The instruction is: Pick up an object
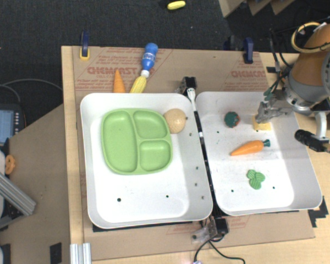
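Observation:
In the right bin lie a dark green ball, an orange carrot, a small green leafy piece and a pale yellow block. My gripper hangs at the bin's far right part, straight over the yellow block, its tip down at the block's top. The block is partly hidden by it. The arm reaches in from the right edge. The left bin holds a green divided plate and a tan round roll at the plate's far right corner.
Behind the left bin, on the cardboard bench top, lie a blue-capped brush, an orange cone and a yellow piece. A black clamp sits where the two bins meet. Cables run down the right side.

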